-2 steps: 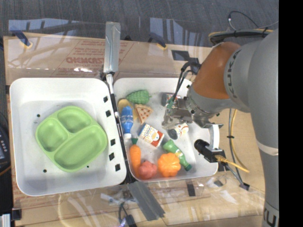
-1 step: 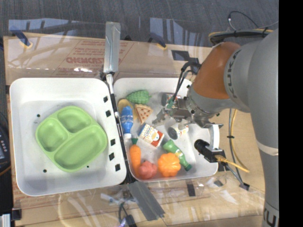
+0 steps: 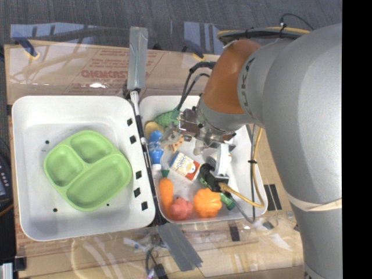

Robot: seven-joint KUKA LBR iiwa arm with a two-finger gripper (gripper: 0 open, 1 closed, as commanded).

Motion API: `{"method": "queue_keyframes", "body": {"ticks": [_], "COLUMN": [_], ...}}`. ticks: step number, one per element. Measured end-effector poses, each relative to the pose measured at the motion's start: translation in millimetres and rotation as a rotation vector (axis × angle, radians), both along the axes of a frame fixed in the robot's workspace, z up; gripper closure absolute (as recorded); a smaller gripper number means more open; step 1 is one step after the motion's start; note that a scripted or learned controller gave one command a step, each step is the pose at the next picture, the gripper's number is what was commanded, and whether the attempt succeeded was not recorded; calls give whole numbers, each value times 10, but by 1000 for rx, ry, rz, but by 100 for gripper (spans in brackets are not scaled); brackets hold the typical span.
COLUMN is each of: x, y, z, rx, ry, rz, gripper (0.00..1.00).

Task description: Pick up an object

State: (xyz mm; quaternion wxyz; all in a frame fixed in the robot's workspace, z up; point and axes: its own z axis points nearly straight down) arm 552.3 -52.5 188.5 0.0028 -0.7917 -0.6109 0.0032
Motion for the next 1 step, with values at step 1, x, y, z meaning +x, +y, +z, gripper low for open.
{"method": "queue_keyframes", "body": {"ticks": [1], "x": [-442], "y": [-736], "z": [-984], "rx": [1], "ry": [0], "rz": [-106], "gripper": [0]}}
